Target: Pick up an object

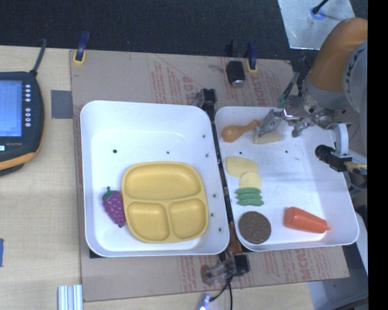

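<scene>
Gripper (pixel 269 125) low at right bin (pixel 323 237) far edge, jaw state impossible to tell | hovered over pale piece (pixel 269 136) beside wooden spoon (pixel 239 131), contact unclear | risk: closing on the bin floor or nudging the spoon, judged from cramped spot | fingertips blurred; arm cut off at right | carrot (pixel 304 219), brown disc (pixel 254 227) well apart.

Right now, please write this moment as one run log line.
gripper: far end of right bin, at wooden spoon | grasp: cannot tell | carrot: untouched
</scene>
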Motion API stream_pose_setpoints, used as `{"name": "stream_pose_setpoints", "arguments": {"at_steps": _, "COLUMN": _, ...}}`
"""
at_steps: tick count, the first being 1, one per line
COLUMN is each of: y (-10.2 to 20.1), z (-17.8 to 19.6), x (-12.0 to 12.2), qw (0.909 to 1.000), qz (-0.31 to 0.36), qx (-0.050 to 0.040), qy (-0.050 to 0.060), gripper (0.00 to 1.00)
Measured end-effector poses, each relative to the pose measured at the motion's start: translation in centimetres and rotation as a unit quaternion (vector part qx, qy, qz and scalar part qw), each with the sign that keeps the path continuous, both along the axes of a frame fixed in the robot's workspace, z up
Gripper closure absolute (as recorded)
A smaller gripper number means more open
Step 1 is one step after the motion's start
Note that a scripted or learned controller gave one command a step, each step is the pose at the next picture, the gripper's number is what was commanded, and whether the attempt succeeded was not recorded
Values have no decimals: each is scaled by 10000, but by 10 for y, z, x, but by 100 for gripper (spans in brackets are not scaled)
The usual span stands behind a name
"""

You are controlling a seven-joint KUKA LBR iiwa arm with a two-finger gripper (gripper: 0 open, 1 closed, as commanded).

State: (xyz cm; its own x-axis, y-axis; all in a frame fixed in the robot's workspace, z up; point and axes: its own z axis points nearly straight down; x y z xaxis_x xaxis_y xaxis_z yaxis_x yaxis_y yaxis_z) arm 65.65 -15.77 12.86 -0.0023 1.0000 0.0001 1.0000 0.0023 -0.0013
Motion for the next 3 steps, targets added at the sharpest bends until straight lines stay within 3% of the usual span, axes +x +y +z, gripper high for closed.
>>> {"name": "stream_pose_setpoints", "arguments": {"at_steps": 1, "y": 34, "z": -37, "x": -69, "qw": 10000, "qz": 9, "qx": -1, "qy": 18, "gripper": 0}}
{"name": "stream_pose_setpoints", "arguments": {"at_steps": 2, "y": 63, "z": -36, "x": -20, "qw": 10000, "qz": 7, "qx": 0, "qy": 5, "gripper": 0}}
{"name": "stream_pose_setpoints", "arguments": {"at_steps": 3, "y": 49, "z": -39, "x": -3, "qw": 10000, "qz": 17, "qx": 11, "qy": 65, "gripper": 0}}
